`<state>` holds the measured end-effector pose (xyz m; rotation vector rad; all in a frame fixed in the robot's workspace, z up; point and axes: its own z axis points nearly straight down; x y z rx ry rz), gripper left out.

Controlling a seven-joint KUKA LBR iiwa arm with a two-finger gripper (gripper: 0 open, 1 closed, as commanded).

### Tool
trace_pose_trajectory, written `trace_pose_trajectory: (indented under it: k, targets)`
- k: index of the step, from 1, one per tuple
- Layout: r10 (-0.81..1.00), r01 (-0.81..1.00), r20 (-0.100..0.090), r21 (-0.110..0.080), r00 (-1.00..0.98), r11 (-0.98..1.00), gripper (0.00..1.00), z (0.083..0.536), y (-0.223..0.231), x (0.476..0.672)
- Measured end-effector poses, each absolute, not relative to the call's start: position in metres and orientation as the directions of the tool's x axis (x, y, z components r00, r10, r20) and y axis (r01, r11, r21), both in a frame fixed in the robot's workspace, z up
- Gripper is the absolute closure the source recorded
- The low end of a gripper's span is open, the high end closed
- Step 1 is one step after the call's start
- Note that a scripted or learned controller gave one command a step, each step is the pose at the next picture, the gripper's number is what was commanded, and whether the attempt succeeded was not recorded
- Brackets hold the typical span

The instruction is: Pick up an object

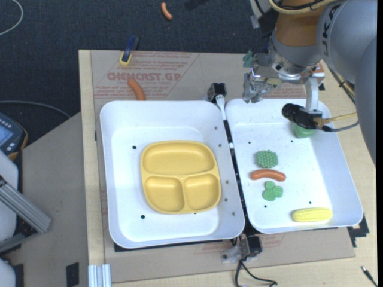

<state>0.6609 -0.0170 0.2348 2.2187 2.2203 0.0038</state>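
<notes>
Metal-grey, the gripper (258, 91) hangs at the far edge of the right bin (335, 160); whether it is open or closed I cannot tell, and nothing shows in it. The toys lie nearer the camera, well apart from it: a green studded ball (266, 158), an orange sausage (267, 174), a green piece (273, 191) and yellow corn (311, 215). A yellow tray (179, 176) sits in the left bin (119, 160).

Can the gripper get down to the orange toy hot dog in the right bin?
Probably yes: the orange toy hot dog lies uncovered, apart from its neighbours, and the gripper hangs over the same bin's far edge.
</notes>
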Motion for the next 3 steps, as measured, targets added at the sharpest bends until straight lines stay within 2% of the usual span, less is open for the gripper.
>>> trace_pose_trajectory:
  k: [1,2,3]
  targets:
    - [1.000,1.000,0.000,-0.004,0.001,-0.001,1.00,0.216,-0.020,0.652]
    - [1.000,1.000,-0.001,0.004,-0.002,0.002,1.00,0.233,-0.022,0.667]
    - [1.000,1.000,0.000,-0.002,-0.001,0.001,1.00,0.231,-0.014,0.653]
